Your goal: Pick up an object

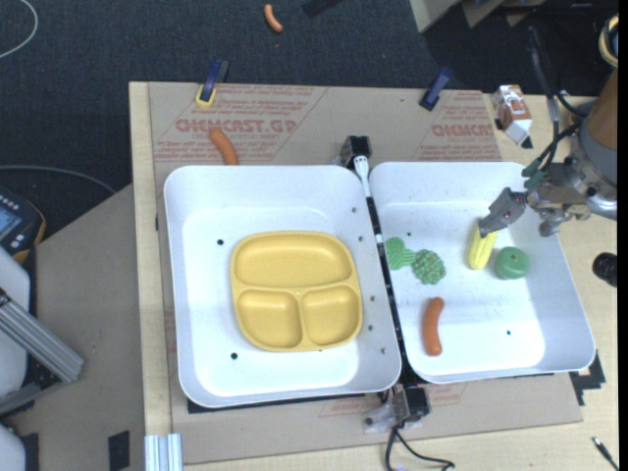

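In the right bin lie a yellow corn cob, a round green piece, two green leafy pieces and an orange sausage. My gripper hovers over the bin's upper right part, fingers spread open with nothing between them. Its left fingertip sits right at the top end of the corn cob. The round green piece lies just below the gap between the fingers.
The left bin holds a yellow divided plate. An orange sausage lies on the cardboard behind the left bin, and another on the dark floor. Clamps hold the board's far edge.
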